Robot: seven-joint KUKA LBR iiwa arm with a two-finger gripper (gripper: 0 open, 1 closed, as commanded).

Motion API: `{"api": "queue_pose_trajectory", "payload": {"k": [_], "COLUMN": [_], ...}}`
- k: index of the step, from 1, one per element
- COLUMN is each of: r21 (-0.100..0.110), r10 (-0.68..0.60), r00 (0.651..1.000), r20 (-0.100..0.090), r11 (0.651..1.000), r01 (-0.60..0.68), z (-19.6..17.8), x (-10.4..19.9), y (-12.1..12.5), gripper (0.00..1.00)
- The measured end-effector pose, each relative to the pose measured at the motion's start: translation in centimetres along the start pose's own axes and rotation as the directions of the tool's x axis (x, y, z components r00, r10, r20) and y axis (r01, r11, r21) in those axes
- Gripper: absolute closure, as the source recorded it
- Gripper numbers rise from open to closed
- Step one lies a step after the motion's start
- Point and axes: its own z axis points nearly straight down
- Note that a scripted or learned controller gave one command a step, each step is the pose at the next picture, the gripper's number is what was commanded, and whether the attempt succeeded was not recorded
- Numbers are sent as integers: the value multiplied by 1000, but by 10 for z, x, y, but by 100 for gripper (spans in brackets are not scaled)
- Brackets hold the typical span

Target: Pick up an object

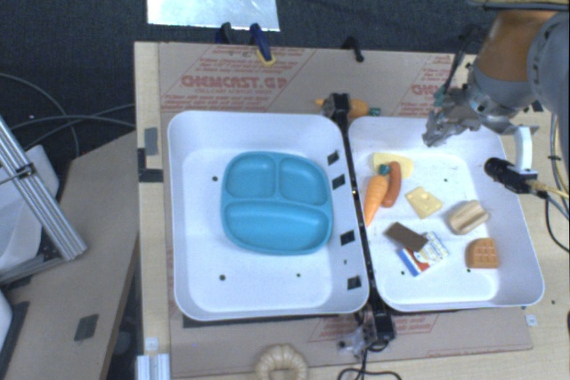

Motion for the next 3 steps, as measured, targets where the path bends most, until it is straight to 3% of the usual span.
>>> {"api": "queue_pose_trajectory", "payload": {"k": [1, 2, 3], "r21": [0, 4, 5], "r10": [-1, -2, -6], "r00": [1000, 1000, 1000], "r20": [0, 0, -2], "r11": [1000, 1000, 1000], "r01": [1, 2, 6], "z": [-65, -63, -54], "x": [-1, -1, 56], "y": [-1, 0, 8], "gripper": [100, 100, 100]}}
